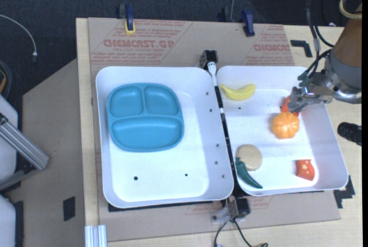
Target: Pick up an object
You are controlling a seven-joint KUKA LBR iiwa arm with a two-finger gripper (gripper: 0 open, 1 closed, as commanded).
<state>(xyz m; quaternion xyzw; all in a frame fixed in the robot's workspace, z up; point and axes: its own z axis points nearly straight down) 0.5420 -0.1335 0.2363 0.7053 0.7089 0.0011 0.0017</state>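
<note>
Landmark: we place everything against the right bin (322, 179), the one the arm (348, 61) reaches into.
Gripper: the gripper (294, 103) hangs low over the bin's far right part, directly above the pumpkin (285, 125); we cannot tell how it is set, since it is too small and dark to read.
Red piece: a small red-orange thing (286, 104) shows right at the gripper tip, but we cannot tell whether it is gripped or merely lying beneath.
Pumpkin: an orange toy pumpkin sits in the bin's right middle, just on the near side of the gripper.
Other candidates: a banana (238, 91) lies at the far left of the bin, a beige round thing (249, 156) and a green pepper (248, 175) touch each other at its near left, and a red strawberry (305, 168) rests near its near right corner.
Left neighbour: a blue divided plate (145, 117) lies in the bin to the left.
Step in hand: we judge this a descent onto something beside the pumpkin.
Doing it well: we would centre on one thing, stay off the pumpkin's curved side, and lift straight up so nothing gets nudged away.
</note>
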